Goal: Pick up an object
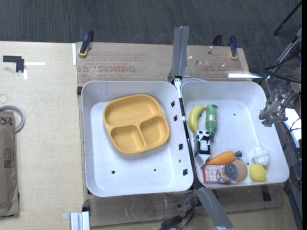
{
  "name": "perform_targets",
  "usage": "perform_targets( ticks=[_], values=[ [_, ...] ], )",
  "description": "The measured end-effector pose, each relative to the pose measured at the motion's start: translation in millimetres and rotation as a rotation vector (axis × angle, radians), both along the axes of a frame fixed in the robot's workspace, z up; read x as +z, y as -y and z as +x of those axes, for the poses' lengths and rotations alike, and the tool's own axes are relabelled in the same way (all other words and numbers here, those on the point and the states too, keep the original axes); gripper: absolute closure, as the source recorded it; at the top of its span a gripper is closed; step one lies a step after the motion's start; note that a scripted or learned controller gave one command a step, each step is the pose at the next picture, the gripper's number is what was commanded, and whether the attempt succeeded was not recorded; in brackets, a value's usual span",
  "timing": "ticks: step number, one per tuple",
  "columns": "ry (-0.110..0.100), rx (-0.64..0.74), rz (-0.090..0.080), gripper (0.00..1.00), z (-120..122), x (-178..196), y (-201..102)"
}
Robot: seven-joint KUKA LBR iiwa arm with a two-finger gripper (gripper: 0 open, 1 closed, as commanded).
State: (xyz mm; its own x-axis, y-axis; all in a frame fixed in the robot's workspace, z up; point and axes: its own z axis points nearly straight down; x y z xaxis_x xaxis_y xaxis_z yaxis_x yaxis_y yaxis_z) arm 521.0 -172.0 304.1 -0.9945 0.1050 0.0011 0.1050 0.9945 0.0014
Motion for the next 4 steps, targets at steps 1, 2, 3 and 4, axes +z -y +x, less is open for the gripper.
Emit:
perform_targets(
  ticks=[1, 2, 3, 4],
  values=[
    [0.002, -0.084, -0.001, 1.0, 7.6, -5.9, -44.1],
    [0.004, -0.085, -0.001, 1.0, 10.3, 1.9, -43.8],
    [0.005, -0.085, -0.001, 1.0, 12.8, 9.6, -43.5],
    [0.001, 0.078, -0.001, 1.0, -28.6, 20.8, -36.2]
  ],
)
